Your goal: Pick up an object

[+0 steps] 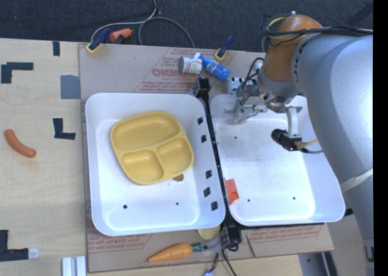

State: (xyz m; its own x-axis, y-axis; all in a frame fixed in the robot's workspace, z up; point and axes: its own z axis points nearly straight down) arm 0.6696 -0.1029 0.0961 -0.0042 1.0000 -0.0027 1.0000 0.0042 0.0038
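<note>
A yellow divided plate (151, 146) lies tilted in the left bin (103, 208), with a small brown thing (177, 178) peeking out at its lower right edge. My gripper (242, 104) hangs low over the far left corner of the right bin (285, 205), below the orange band (285, 56) of the arm. The wrist body hides what is at the gripper's tip. I see no object near it on the bin floor.
An orange tag (231, 191) sits on the divider between the bins. A toy carrot (173, 252) lies in front of the bins, a sausage (20, 143) far left on the bench, and a white and blue bottle (203, 65) behind the bins. Clamps (109, 37) hold the board's back edge.
</note>
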